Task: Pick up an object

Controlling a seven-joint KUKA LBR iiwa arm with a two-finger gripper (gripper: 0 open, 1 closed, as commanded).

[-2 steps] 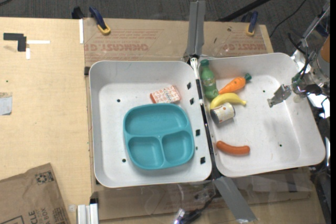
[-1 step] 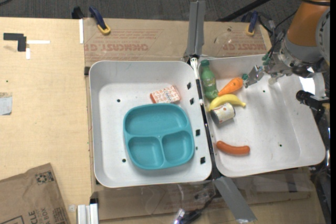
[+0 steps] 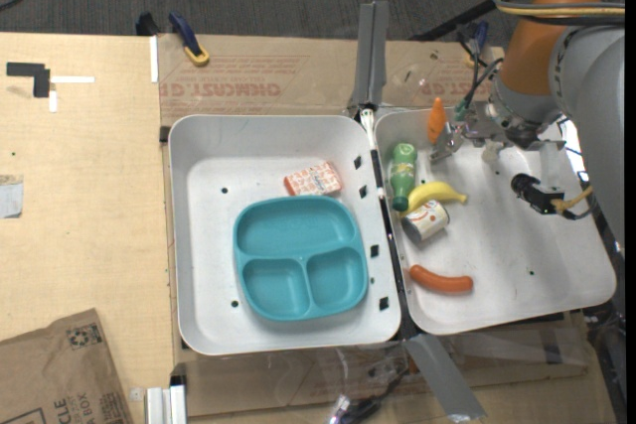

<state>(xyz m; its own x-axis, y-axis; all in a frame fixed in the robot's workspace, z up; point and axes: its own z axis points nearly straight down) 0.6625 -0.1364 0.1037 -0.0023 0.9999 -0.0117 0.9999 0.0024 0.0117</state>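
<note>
Arm: the grey KUKA arm is seen reaching in from the right, its orange band above the wrist, over the far part of the right bin
End effector: the end effector is located near the bin's far left corner, just beside the carrot; whether it is spread or pressed together cannot be told from this view, and nothing is seen held in it
Candidate objects: an orange carrot is standing close to the far rim; a green bottle is lying along the divider; a banana is lying across a small can, touching it; an orange sausage is lying apart from the rest, toward the near rim
Nearest target: the carrot is judged the closest object to the end effector, with the green bottle just beyond it
Left bin: a teal divided plate and a small red-patterned packet are held in the left bin, well apart from the arm
Step in hand: approach and alignment over a chosen object are judged to be under way; no lift is yet evident
Grasp advice: the grip should be closed across the carrot's narrow width, not along its length
Clearance: the bin wall and the bottle should be kept clear of during descent
Risk: a glancing contact is likely to tip the carrot or roll the bottle against the banana
Alternative: the isolated sausage is judged the least cluttered pick
Verification: the object should be confirmed as gripped before it is raised
</note>
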